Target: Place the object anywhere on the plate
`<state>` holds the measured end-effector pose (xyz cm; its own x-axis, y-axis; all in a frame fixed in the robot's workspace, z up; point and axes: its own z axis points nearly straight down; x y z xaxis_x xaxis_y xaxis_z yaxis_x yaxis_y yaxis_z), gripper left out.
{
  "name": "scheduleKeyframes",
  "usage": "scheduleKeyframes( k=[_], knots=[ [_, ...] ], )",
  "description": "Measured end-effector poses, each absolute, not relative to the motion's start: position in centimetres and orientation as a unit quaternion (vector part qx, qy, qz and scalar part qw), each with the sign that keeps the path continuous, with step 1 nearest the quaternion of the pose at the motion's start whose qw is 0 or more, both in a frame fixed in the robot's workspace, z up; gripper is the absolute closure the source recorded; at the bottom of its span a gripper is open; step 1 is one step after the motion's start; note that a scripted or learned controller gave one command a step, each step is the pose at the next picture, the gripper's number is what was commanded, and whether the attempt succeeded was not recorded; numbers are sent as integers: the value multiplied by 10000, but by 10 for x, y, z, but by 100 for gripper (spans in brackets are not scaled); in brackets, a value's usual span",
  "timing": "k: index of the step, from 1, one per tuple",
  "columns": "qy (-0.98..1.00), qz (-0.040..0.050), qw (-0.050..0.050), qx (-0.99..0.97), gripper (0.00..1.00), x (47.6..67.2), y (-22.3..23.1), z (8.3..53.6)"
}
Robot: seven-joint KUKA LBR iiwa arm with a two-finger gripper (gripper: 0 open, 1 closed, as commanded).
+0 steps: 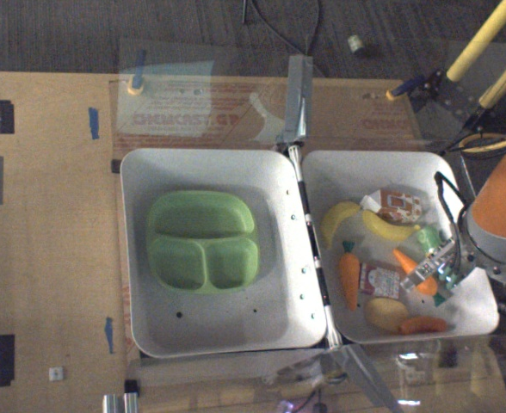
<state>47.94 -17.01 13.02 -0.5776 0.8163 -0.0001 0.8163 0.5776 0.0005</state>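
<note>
Camera view showed a tan counter (pixel 46 256) w/ grey carpet beyond it. Left bin (pixel 141 317) held a green plate (pixel 203 241) w/ three compartments. Right bin (pixel 322 170) held a banana (pixel 365 222), carrots (pixel 349 280), a potato (pixel 385 314), small cartons (pixel 379 280). Claw (pixel 434 269) sat low over the toys at that bin's right side, well right of the plate; couldn't tell its opening or any hold.

Green plate (pixel 203 239) noted in white left bin (pixel 141 317). Yellow banana (pixel 382 224) and orange carrot (pixel 349 280) noted in white right bin (pixel 322 175). Tan counter (pixel 46 274) recorded.
</note>
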Motion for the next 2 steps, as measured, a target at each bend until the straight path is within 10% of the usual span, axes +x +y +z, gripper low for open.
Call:
scheduleKeyframes(
  k=[1,2],
  knots=[
    [8466,-1,16,5323,100,495,-225,315],
    [8876,1,9,4606,100,481,-223,227]
  ],
)
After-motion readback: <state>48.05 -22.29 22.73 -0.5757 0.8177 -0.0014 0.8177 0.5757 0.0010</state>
